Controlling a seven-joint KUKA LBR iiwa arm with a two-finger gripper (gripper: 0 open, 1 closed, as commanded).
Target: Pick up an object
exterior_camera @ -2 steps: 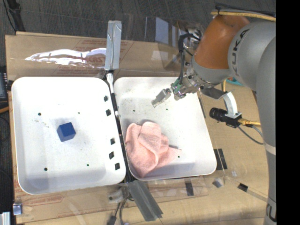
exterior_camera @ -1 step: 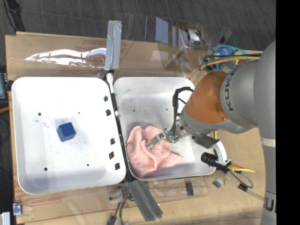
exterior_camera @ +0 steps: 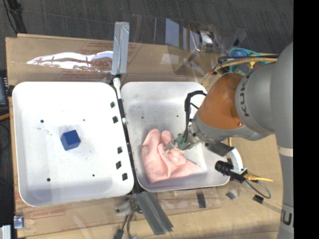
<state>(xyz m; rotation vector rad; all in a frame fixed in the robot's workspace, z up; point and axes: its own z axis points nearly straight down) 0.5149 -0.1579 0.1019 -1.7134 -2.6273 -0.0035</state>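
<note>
Arm over the pink cloth in the right bin

The gripper point(exterior_camera: 180, 144) sat down on the upper right part of the crumpled pink cloth point(exterior_camera: 162, 157), which lay in the right bin point(exterior_camera: 149, 96); a blue cube point(exterior_camera: 70, 139) rested well left of the cloth, in the left bin point(exterior_camera: 30, 101).

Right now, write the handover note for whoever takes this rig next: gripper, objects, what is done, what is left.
Gripper: down in the right bin, at the right edge of the pink cloth. Whether it has any fabric cannot be read from this view.
Pink cloth: crumpled, lying on the floor of the right bin toward its near side, not lifted.
Blue cube: alone in the left bin, left of centre, untouched.
Done: the arm has reached the cloth.
Left: confirm a grip, then lift an object clear of its bin. Nothing is off the bin floor yet.
</note>
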